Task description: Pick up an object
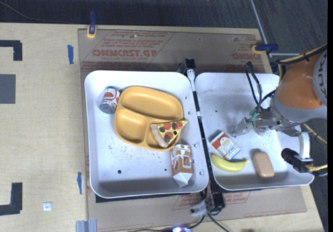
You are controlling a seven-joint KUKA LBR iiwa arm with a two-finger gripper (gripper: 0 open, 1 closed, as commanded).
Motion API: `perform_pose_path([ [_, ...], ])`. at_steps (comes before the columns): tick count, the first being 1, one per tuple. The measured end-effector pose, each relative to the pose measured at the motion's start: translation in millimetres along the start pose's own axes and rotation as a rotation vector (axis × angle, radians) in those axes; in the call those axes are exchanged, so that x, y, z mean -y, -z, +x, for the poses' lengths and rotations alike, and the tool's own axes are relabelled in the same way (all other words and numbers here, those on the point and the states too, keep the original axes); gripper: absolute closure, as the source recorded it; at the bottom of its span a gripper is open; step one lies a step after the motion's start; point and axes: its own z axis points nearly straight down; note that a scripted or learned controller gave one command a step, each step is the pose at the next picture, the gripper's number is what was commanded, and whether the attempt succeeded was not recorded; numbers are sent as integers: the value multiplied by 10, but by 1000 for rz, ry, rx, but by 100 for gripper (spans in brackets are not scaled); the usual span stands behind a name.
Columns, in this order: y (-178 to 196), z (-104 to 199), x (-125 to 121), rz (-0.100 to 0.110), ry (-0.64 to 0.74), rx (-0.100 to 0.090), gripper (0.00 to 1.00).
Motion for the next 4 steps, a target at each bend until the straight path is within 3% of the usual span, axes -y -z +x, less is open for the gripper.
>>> perform_pose_path([
  [1,-12,456,591,-18,-1,9,0],
  [2,103,422,568,-28,-5,17,100],
  [3,102,422,570,-27,-4,17,0],
  [4,-4,485,586,-20,-6,12,0],
])
